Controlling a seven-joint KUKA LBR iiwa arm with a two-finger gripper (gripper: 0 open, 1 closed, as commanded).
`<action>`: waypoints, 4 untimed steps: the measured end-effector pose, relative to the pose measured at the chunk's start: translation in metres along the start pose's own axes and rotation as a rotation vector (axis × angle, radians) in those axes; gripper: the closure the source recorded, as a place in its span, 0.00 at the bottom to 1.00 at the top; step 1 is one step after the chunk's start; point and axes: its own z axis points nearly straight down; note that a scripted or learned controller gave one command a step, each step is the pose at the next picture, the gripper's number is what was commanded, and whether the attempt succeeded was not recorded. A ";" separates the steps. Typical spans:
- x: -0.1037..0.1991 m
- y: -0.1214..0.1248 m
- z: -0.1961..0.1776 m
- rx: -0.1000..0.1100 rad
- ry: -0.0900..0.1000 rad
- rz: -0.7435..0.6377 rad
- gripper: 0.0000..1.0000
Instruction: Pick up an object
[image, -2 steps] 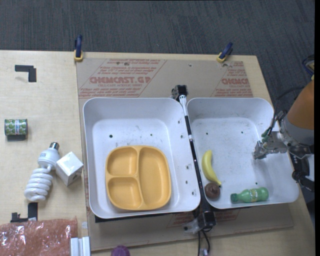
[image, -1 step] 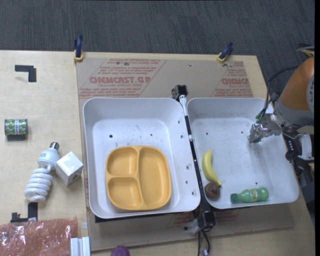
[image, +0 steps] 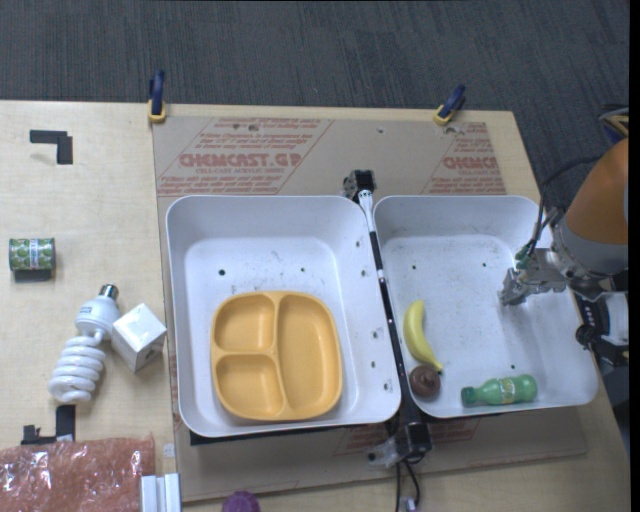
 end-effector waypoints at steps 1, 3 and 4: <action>0.002 0.031 0.000 -0.001 -0.001 -0.003 1.00; -0.003 -0.017 0.000 0.000 0.001 0.001 1.00; -0.003 0.012 0.000 -0.001 0.000 -0.003 1.00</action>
